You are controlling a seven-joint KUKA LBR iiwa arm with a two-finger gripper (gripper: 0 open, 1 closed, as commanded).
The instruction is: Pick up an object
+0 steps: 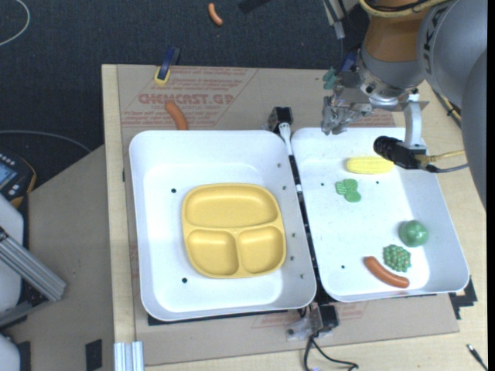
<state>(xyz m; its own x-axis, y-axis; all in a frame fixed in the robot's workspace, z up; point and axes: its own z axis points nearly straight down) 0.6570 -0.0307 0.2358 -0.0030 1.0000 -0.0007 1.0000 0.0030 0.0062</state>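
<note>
Divided tray (232, 230) in left bin (151, 207), corn (369, 165) in right bin (441, 222)

The right bin (433, 207) has open floor down its middle, with a corn cob (370, 165), green pieces (348, 189), ball (414, 233), broccoli (397, 258) and sausage (384, 272) scattered around it.

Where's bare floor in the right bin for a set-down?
Right bin: the widest bare patch is the left-centre floor, bordered by the green pieces above and the sausage lower right. Crowded along the right side: corn, green ball, broccoli. The gripper hangs over the top-left corner.
</note>
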